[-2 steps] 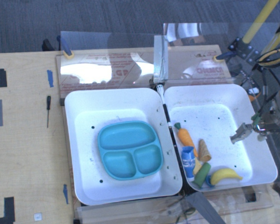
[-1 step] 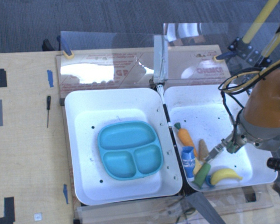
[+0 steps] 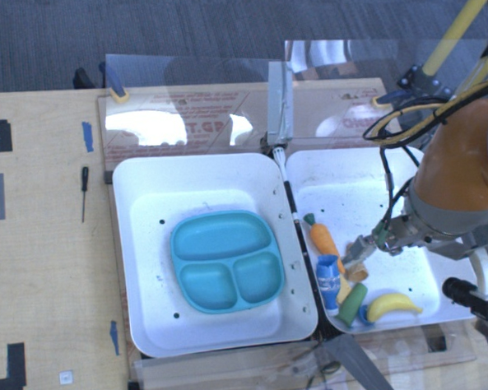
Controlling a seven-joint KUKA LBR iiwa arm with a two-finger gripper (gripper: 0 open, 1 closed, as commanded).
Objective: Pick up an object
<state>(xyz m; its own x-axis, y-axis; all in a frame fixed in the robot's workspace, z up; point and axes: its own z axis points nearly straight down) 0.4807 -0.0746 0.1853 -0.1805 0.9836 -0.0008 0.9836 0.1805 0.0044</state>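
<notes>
Two white bins sit side by side on the bench. The left bin (image 3: 139,238) holds a blue divided plate (image 3: 227,259) lying flat near its middle. The right bin (image 3: 350,183) holds a cluster of small toys along its left wall, close to the divider between the bins: an orange carrot (image 3: 322,237) with a green tip, below it a blue bottle (image 3: 327,280), then a green pickle-like piece (image 3: 350,304), and a yellow banana (image 3: 391,306) lying toward the bin's front edge.

The arm (image 3: 457,177) reaches in over the right bin from the right side. Its gripper (image 3: 356,256) hangs just to the right of the carrot and above the bottle, right beside the cluster. Whether it is spread or closed cannot be told, and nothing can be seen held in it.
</notes>
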